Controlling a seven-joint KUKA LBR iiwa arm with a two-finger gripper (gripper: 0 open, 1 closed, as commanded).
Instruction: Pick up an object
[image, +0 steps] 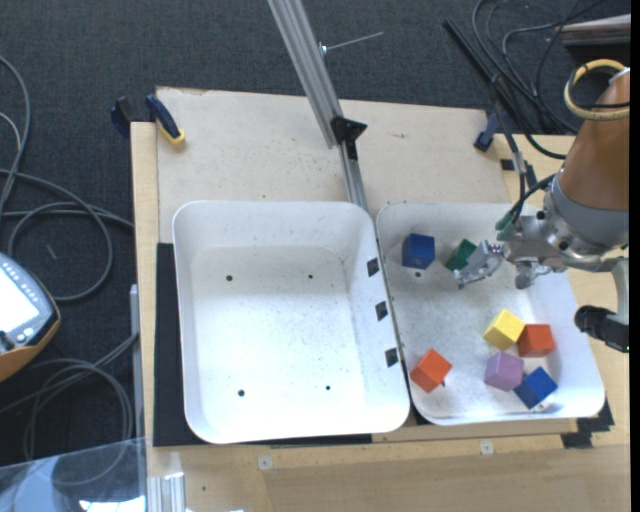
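One green block (461, 254) sits right at your gripper (478, 268), beside the blue block (419, 250); you cannot tell its grip.

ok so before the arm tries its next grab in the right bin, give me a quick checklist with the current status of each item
1. End effector is over the right bin: ok.
2. Green block lies right at the fingertips: ok.
3. Green block is actually between the fingers: cannot tell.
4. Blue cube stands apart from the green block: ok.
5. Yellow cube, purple cube, orange-red cube and the second blue cube are clustered touching, poor for a clean grasp: not ok.
6. Lone orange cube has free space around it: ok.
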